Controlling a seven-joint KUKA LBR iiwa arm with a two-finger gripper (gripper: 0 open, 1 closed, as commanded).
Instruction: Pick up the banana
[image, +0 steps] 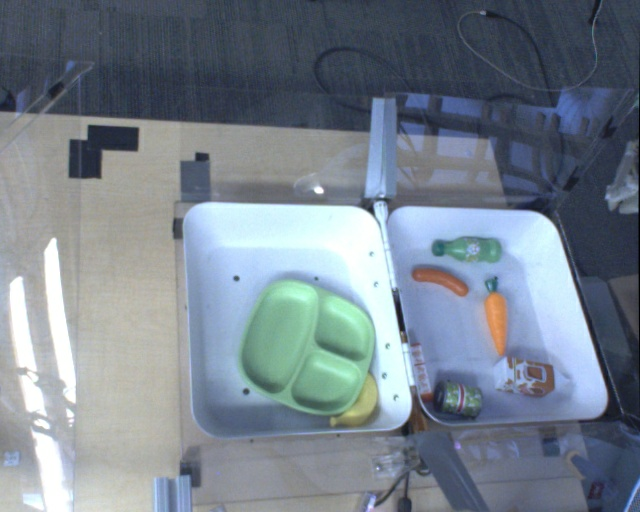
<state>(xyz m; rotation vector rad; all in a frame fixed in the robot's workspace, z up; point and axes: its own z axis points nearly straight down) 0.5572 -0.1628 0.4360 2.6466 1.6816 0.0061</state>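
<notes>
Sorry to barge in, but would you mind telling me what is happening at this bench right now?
The job is picking up the banana, and nothing is handling it at this moment. It lies in the left bin, mostly tucked under the green divided plate at the near edge. The right bin holds a green bottle, a sausage, a carrot, a small carton and a can.

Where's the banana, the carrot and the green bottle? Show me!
banana (362, 405): camera view, yellow end peeking from under the green plate.
carrot (496, 320): camera view, middle of the orange body.
green bottle (466, 249): camera view, middle of its side.
</notes>
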